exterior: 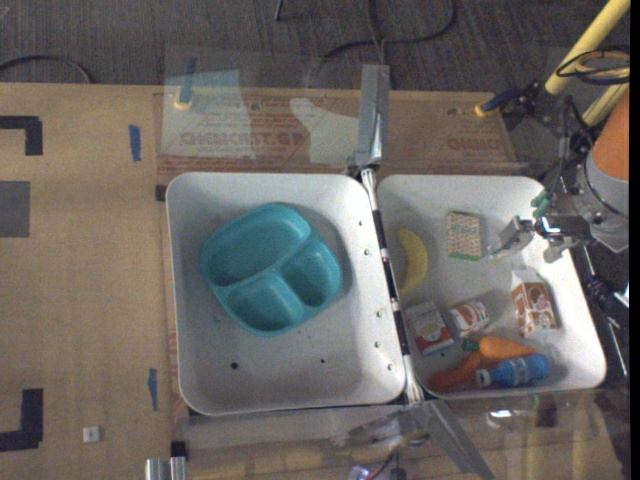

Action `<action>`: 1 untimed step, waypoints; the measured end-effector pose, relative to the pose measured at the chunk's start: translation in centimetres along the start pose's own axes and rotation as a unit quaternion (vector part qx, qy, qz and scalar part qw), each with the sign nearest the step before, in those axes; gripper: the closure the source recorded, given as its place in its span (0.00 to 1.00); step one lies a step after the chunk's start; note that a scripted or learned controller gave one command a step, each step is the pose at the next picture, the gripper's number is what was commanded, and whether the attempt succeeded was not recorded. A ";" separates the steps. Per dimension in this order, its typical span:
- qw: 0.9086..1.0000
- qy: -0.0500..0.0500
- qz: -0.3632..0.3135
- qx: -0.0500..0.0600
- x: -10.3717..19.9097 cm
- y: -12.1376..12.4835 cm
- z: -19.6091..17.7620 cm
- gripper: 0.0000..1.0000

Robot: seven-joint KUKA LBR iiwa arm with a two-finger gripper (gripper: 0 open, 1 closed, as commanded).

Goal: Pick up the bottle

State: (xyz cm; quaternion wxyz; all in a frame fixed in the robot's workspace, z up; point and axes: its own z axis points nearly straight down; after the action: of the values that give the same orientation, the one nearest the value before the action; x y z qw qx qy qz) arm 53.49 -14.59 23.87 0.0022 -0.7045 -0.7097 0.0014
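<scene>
Hovering two-finger metal gripper [530, 236] over the right white bin [590, 313], jaws parted and holding nothing.
Nearest the camera, well below the jaws, lies the blue plastic bottle [516, 372], on its side, touching an orange carrot-shaped toy [503, 348]; a small carton [533, 307] sits just under the jaws.

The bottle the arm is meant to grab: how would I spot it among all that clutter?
Look in the right bin, along its near edge. The bottle lies on its side there, just below the carrot. It is the one blue thing in that bin, with a pale label.
</scene>
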 end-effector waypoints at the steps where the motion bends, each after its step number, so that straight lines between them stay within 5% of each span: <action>1: 0.999 0.000 0.045 0.000 3.1 -3.8 12.7 0.00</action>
State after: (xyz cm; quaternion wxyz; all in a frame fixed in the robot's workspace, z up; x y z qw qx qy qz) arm 49.58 -11.49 11.16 0.0025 -0.7359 -0.6771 0.0015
